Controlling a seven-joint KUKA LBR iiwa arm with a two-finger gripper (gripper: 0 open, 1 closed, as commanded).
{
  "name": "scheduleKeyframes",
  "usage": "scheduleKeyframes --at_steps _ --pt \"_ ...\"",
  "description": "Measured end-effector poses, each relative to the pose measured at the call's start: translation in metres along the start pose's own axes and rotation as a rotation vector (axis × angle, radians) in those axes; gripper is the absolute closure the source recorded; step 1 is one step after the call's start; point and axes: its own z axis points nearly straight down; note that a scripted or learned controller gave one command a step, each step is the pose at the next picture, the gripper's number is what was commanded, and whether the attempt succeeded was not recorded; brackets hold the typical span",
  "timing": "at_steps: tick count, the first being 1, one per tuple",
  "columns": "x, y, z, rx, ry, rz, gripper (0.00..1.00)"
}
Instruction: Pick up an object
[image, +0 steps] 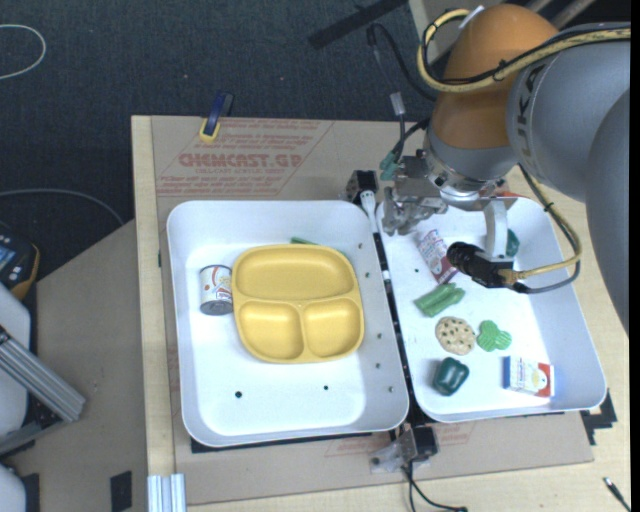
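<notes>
now | pincer (400, 215) grip: cannot tell | packet (432, 251) just beside, right bin (575, 330)

So the backdrop here: two shallow white plastic bins sit side by side, the left one (290, 400) touching the right one (565, 310) along their shared edge. Both rest on a flat brown cardboard sheet (250, 155) with red lettering printed across its far part. A small blue-and-yellow clamp (214, 117) grips the sheet's far edge, towards the left. Around it all is dark blue-grey carpet (150, 50), with a thin white cable loop (46, 45) at the far left. A silver aluminium rail (40, 385) lies at a slant at the near left, and a thin black cable (430, 495) trails off the near edge.
</notes>
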Motion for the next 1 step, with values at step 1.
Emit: scheduleKeyframes --at_steps 1 --pt "-0.011 0.0022 0.0069 0.001 -0.003 0.008 1.0"
